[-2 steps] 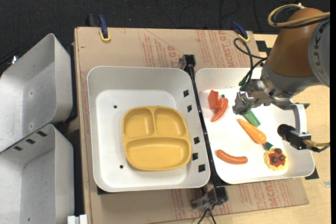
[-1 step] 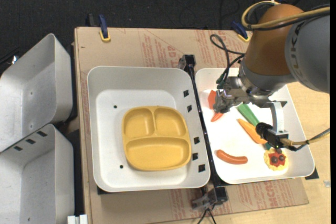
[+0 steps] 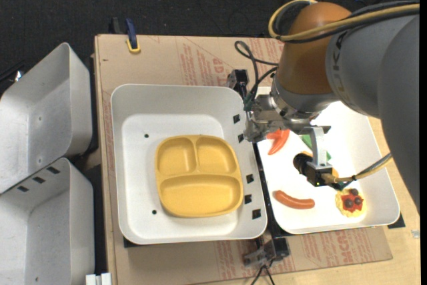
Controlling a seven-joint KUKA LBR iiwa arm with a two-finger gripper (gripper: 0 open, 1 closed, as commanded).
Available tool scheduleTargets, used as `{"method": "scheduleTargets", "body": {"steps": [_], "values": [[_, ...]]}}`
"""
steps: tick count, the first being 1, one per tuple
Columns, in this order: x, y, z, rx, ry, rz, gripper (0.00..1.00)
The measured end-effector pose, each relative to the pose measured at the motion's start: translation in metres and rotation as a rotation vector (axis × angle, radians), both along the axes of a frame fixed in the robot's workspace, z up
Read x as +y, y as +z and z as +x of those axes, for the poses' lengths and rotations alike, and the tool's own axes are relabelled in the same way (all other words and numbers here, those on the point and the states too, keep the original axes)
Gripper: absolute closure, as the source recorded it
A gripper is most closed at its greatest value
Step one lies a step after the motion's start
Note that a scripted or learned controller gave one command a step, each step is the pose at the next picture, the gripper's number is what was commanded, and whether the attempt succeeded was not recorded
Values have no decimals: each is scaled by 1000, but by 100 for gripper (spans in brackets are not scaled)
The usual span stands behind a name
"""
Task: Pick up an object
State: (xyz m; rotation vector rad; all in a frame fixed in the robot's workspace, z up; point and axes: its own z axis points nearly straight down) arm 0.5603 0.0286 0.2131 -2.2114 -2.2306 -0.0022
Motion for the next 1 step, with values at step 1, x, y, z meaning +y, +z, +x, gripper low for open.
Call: {"method": "scheduleTargets", "body": {"steps": [1], "values": [[51, 16, 12, -2, 0, 0, 100]]}}
